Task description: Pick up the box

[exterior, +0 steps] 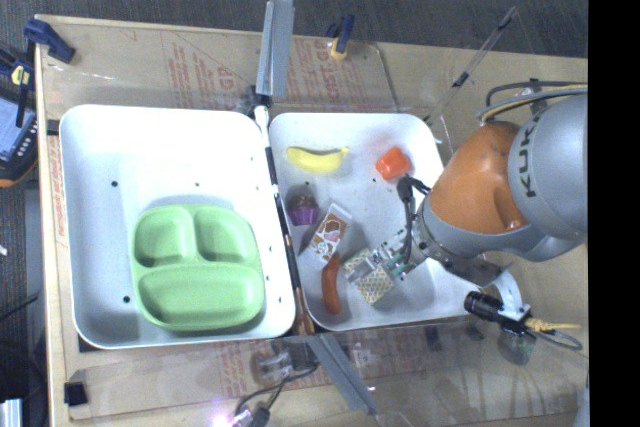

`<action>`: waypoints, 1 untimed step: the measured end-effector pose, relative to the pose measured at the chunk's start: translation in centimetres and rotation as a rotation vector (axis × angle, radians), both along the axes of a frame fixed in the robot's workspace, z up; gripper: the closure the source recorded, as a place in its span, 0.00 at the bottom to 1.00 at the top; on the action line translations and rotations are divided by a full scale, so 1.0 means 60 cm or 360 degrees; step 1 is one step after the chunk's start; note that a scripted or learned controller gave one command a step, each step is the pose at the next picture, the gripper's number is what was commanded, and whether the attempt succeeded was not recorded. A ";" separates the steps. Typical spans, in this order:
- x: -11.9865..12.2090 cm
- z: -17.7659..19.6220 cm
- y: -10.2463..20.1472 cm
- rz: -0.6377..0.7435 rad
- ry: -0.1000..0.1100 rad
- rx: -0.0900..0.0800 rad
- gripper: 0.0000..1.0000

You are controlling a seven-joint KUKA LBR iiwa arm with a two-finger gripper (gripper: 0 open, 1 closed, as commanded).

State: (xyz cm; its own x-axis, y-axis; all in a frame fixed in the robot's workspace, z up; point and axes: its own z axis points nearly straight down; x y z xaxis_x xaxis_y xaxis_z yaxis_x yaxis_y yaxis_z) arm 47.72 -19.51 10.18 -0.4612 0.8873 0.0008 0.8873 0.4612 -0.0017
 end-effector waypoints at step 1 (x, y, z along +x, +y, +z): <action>0.001 0.195 0.078 0.0368 -0.0005 -0.0001 1.00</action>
